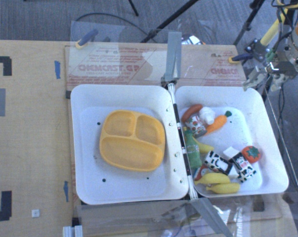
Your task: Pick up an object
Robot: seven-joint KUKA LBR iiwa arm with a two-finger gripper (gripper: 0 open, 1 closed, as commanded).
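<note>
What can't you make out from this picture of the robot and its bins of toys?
- The hand, camera view: small and blurred at the right bin's far corner, so its grip is unreadable.
- The arm: cut off by the top right edge.
- The green bottle: label too small to read.
- The black-and-white toys: piled together, shapes unclear.

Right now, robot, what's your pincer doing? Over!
Pincer above right bin's far corner, nothing seen in it. Toy food piled in that bin: carrot, tomato, bananas. Yellow tray in left bin.
</note>
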